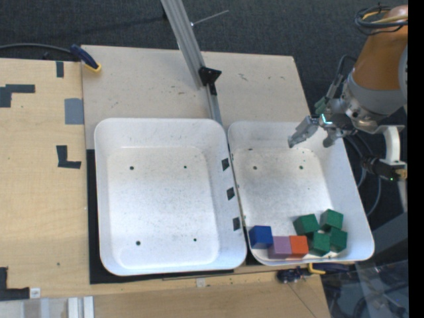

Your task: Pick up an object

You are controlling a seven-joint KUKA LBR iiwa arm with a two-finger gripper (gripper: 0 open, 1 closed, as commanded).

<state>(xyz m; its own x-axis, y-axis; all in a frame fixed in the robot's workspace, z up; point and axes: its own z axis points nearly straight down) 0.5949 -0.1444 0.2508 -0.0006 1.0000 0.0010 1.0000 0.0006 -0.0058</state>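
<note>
Bench point(159, 85) of pale scuffed wood, two white bins point(162, 191), dark carpet point(99, 12) behind, pincer point(311, 134) seemingly spread apart, holding nothing

Speckled white plastic bins point(162, 132) on a scuffed matt wooden bench point(146, 81)

Bench point(152, 91) bears two white bins point(162, 194); tape patches point(74, 110).
</note>
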